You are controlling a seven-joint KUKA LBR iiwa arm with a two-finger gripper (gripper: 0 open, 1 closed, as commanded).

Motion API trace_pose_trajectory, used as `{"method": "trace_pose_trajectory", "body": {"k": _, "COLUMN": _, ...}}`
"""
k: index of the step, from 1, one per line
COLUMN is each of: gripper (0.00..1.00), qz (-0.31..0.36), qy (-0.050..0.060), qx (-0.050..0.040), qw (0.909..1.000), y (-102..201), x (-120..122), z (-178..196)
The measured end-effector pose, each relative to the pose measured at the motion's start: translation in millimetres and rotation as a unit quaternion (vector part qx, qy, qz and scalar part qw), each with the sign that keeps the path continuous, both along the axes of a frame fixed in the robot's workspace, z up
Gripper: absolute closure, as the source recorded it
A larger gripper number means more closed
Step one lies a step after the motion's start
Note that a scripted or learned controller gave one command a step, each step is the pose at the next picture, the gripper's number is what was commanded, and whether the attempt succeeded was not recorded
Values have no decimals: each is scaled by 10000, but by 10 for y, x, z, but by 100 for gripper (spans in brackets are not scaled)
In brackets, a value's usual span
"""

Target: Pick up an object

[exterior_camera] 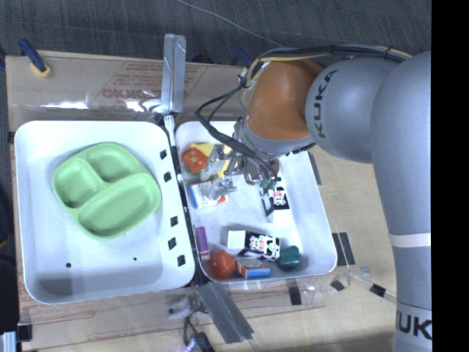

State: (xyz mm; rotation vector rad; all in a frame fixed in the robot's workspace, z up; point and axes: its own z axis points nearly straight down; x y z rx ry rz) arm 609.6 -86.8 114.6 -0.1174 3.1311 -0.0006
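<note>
My gripper point(248, 170) hangs under the orange wrist band over the upper middle of the right bin point(316, 218). Just to its left lie a red-orange object point(194, 160), a yellow piece point(205, 150) and a shiny silver item point(218, 187). A small black-and-white patterned piece point(276, 199) lies just below and right of the gripper. Whether anything sits between the gripper's tips is hidden by the wrist and the clutter.
Along the right bin's near edge lie a white block point(236, 239), a second black-and-white patterned piece point(263, 246), a dark green object point(289, 257), a red ball point(222, 264), a small orange block point(254, 271) and a purple pen point(200, 242). The left bin point(44, 270) holds a green divided plate point(106, 189).
</note>
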Motion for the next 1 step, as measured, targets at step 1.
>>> {"method": "trace_pose_trajectory", "body": {"k": 1, "gripper": 100, "qz": -409, "qy": -24, "qx": 5, "qw": 9992, "y": 452, "x": -147, "z": 971}}
